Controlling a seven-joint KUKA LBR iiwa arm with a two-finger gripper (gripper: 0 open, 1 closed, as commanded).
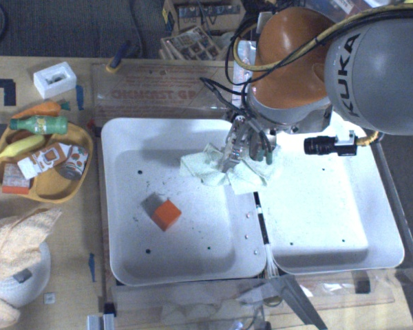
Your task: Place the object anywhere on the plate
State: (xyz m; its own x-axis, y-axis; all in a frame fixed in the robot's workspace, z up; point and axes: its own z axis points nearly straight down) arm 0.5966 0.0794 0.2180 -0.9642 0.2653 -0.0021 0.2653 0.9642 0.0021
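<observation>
An orange cube (168, 215) lies on the floor of the left bin (124, 253), toward its front left. A crumpled white cloth (206, 168) lies at the back right of that bin and drapes over the divider toward the right bin. My gripper (238, 154) hangs low over the cloth's right part, at or very near its surface, well behind and to the right of the cube. The grey arm with its orange band (289, 47) comes in from the upper right.
The right bin (330, 218) lies beside the left one. On the bench at the far left, a yellow bowl (51, 188) holds toy food and a green bottle (41, 124). A white box (55, 78) sits behind it, and a pale cloth (14, 253) lies at the front left.
</observation>
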